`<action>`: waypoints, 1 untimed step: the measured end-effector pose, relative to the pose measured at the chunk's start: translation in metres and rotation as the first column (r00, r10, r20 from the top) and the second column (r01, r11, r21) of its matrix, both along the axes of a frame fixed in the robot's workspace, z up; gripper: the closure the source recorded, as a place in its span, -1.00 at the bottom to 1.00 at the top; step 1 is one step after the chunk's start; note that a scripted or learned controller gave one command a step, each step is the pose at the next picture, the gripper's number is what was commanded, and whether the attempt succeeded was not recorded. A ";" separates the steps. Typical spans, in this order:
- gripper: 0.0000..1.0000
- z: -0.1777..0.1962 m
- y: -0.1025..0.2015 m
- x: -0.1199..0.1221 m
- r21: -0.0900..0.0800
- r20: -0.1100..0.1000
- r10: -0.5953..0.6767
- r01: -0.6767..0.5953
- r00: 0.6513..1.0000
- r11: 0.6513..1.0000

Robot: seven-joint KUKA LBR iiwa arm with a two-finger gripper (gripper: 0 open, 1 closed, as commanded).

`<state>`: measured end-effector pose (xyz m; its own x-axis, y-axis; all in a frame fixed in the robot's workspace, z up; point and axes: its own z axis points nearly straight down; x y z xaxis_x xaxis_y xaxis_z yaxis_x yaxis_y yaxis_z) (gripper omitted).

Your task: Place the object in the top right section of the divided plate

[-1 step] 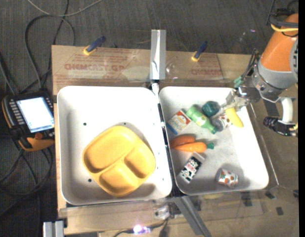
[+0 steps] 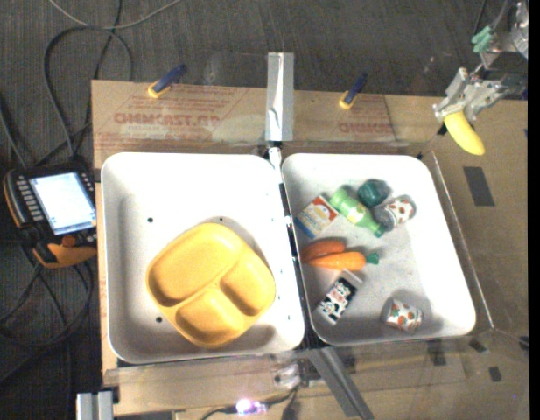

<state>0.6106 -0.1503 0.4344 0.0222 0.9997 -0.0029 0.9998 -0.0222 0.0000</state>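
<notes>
A: Where's the hand (image 2: 466,103)?
B: Upper right of the frame, out past the right bin's (image 2: 445,234) top right corner. It's over the bench (image 2: 506,226), not over either bin.
A: Holding anything?
B: Yes — a yellow banana (image 2: 463,133). The top end sits between the fingers, closed on it, and the rest hangs down and to the right below them.
A: Plate?
B: Yellow divided plate (image 2: 212,283) in the left bin (image 2: 129,199), lower centre, rotated a bit. Three sections visible, nothing in them.
A: Right bin contents?
B: Cluster near the top: a small carton (image 2: 317,214), a green bottle (image 2: 354,209), a dark teal piece (image 2: 373,191) and a small printed can (image 2: 398,208) on its side — all touching or just beside each other. Below them a carrot (image 2: 335,255) lies across. Under that a black-and-white carton (image 2: 337,298), tilted. Another printed cup (image 2: 403,315) near the lower right corner, apart from the rest.
A: Anything else?
B: A handheld pendant (image 2: 52,206) with a lit screen at the left edge, off the bench.
</notes>
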 end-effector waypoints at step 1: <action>1.00 -0.001 0.099 0.040 0.001 -0.001 0.081 -0.081 0.997 0.997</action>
<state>0.6501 -0.0517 0.4335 -0.0587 0.9983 -0.0019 0.9983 0.0587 -0.0012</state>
